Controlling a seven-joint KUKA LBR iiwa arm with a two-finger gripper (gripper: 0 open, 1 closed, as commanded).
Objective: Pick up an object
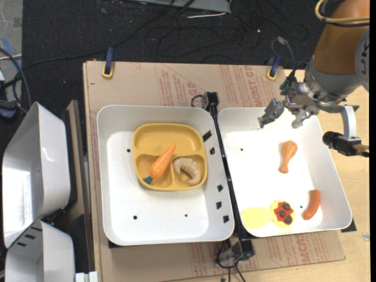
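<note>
Claw (286,115) spread wide with nothing in it, above the right bin's (258,151) far edge.
Right bin: drumstick (286,155), sausage (311,204), fried egg (257,217), berries (284,212). Left bin (117,175): yellow tray (147,135) holding carrot (163,161) and shrimp (188,170).

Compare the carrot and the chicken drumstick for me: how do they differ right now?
The carrot lies in the yellow divided plate in the left bin; the drumstick lies on the bare floor of the right bin. The carrot is brighter orange with a green end and lies diagonally; the drumstick is paler and lies nearly upright in the view. The drumstick is nearer the tool. Both are elongated toy foods, ungrasped.
</note>
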